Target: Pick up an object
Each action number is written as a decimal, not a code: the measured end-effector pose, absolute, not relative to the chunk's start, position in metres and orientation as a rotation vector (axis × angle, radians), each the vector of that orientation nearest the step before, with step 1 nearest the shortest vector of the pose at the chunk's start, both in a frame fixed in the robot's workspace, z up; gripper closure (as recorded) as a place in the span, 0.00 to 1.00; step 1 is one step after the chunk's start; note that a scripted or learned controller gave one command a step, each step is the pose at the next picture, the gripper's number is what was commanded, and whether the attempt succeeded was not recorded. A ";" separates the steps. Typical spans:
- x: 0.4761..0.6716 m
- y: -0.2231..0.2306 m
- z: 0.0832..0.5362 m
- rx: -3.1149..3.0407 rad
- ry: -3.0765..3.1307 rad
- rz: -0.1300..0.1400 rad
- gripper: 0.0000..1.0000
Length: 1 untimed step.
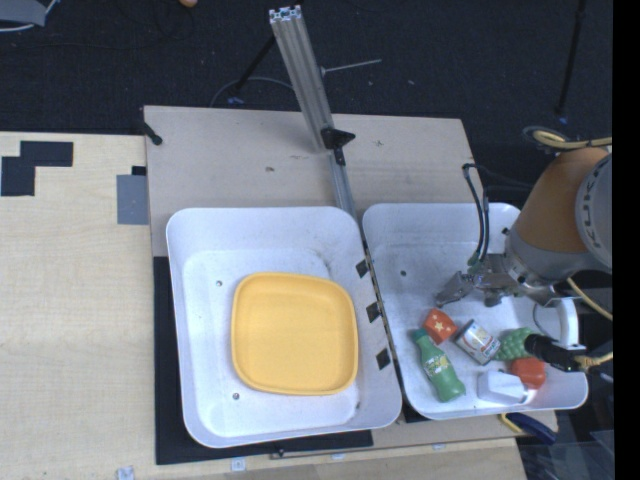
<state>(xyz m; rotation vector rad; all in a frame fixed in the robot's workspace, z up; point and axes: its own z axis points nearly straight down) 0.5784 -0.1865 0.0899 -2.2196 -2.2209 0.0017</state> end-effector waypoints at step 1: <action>0.579 -0.187 0.102 -2.223 -2.221 0.000 1.00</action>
